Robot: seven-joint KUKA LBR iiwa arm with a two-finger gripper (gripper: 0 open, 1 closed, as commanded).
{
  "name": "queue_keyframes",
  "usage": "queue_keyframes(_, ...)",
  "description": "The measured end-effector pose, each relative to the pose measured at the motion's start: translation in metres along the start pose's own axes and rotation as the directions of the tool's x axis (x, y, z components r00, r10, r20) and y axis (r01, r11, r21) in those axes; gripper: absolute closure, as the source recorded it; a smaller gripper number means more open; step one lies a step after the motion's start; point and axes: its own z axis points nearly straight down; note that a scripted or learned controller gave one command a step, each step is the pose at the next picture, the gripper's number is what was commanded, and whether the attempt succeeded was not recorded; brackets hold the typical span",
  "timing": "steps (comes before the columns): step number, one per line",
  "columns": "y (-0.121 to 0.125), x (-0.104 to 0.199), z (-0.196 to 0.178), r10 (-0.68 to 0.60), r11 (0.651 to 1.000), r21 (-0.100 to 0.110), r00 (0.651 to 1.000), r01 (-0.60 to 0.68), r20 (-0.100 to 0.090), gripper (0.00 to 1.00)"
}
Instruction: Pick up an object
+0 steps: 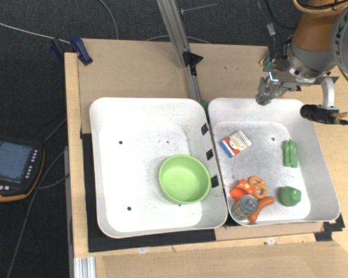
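My gripper (267, 91) hangs above the far rim of the right bin (261, 106), with nothing seen between its fingers. In that bin lie a small white, red and blue packet (235, 142), a green oblong piece (290, 153), a green rounded piece (289, 196), and an orange pretzel-like toy (252, 186) beside a grey round item (246, 205) at the near edge. A light green bowl (184, 179) rests in the left bin (122, 120), near its right side.
A metal pole (177, 28) slants across the bench toward the gap between the bins. A blue clamp (80, 50) grips the bench's far left corner. A handheld pendant (11, 167) lies on the floor at left. Black clips (207, 153) sit along the bins' shared edge.
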Motion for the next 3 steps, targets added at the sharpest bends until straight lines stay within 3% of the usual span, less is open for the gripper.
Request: queue_keyframes(3,-0.058,0.163,-0.009,-0.005,1.0,0.004,1.0,0.005,-0.003,1.0)
